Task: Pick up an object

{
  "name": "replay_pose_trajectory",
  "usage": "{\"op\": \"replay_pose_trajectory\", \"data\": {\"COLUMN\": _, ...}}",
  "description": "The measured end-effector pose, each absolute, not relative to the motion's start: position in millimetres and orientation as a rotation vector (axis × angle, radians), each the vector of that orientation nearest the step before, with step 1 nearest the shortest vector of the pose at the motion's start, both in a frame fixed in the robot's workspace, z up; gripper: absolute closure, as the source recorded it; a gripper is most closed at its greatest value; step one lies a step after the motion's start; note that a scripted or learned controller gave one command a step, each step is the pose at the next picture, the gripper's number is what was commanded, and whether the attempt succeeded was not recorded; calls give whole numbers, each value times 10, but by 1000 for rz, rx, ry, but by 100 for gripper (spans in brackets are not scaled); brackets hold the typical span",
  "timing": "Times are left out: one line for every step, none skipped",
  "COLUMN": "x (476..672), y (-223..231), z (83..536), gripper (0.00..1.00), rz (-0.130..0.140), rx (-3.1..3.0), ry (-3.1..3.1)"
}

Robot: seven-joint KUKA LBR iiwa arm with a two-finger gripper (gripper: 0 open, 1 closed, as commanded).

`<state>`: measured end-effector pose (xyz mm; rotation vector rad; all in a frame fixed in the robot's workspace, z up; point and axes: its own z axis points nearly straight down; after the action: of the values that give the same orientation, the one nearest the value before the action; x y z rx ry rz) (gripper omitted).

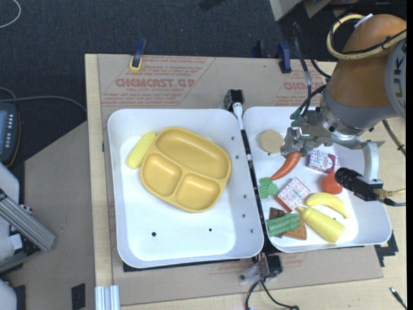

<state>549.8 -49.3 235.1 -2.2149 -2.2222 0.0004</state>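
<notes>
My gripper [299, 143] hangs low over the back of the right bin [374, 232], at the upper end of an orange carrot [286, 166] that lies slanted toward the divider. A round beige cookie [271, 141] sits just left of the gripper, and a red-and-white packet [321, 160] just right of it. Toward the front lie a banana [327, 203], a yellow bottle [321, 223], a red tomato [332, 185], a checkered packet [294, 192], a green leafy piece [268, 188] and a green pickle [284, 224]. The arm hides the bin's back right part.
The left bin [129, 231] holds a yellow divided plate [184, 168] with a corn cob [141, 149] by its left edge. A black rail [246, 154] runs between the bins. A black fitting with cables [353, 181] hangs from the arm over the right bin.
</notes>
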Motion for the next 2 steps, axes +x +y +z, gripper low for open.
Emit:
{"op": "replay_pose_trajectory", "data": {"x": 5412, "y": -541, "z": 2280, "gripper": 100, "rz": 3, "rx": -2220, "ry": -2219}}
{"op": "replay_pose_trajectory", "data": {"x": 5468, "y": -521, "z": 2148, "gripper": 100, "rz": 4, "rx": -2219, "ry": -2219}}
